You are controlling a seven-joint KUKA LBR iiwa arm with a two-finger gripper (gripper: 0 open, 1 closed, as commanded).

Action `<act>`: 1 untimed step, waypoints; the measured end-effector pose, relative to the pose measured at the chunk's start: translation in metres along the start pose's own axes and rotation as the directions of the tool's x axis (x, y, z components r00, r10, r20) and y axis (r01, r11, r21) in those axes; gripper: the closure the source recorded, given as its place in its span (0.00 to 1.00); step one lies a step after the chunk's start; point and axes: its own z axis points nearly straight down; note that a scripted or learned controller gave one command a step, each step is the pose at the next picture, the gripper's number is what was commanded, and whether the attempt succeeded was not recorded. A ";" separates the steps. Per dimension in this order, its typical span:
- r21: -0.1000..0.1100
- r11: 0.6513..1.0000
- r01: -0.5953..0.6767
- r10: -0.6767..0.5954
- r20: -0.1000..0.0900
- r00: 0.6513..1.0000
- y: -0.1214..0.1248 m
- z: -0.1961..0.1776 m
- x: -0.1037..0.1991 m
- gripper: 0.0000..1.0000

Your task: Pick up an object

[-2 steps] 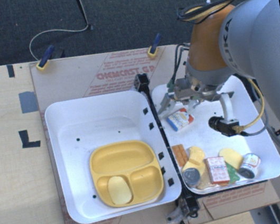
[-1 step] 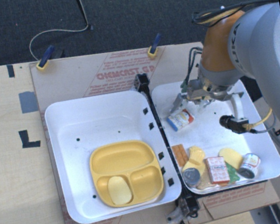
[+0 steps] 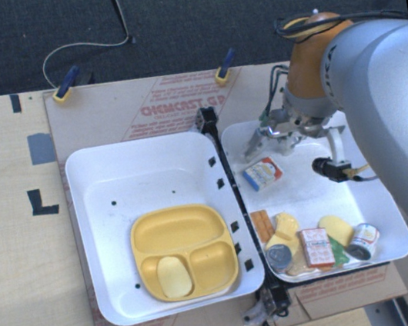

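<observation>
**Camera view: gripper above the right bin's far end, nothing in its fingers**

Camera view looks down on a small packet [image 3: 262, 174] with a blue end and a red-and-white face, lying alone in the far half of the right bin [image 3: 379, 201], apart from the other items. Just beyond it, toward the bin's far edge, hangs the gripper [image 3: 263, 141], its two fingers spread apart and angled down toward the bin floor, with nothing between them. The grey arm [image 3: 386, 87] with its orange band reaches in from the right.

Along the right bin's near edge sits a cluster: a brown bar [image 3: 262, 224] against the left wall, a yellow wedge [image 3: 285, 227], a round grey lid [image 3: 279, 257], a red-and-white box [image 3: 316, 247], a yellow lemon [image 3: 336, 229], and a small can [image 3: 365, 240] toward the near right corner.

The left bin [image 3: 142, 165] holds a yellow divided tray [image 3: 183, 250] in its near half, toward the shared wall.
</observation>
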 end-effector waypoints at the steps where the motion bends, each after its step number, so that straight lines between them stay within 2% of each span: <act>1: 0.001 1.000 0.001 -0.001 0.001 1.000 0.001 -0.003 0.001 0.00</act>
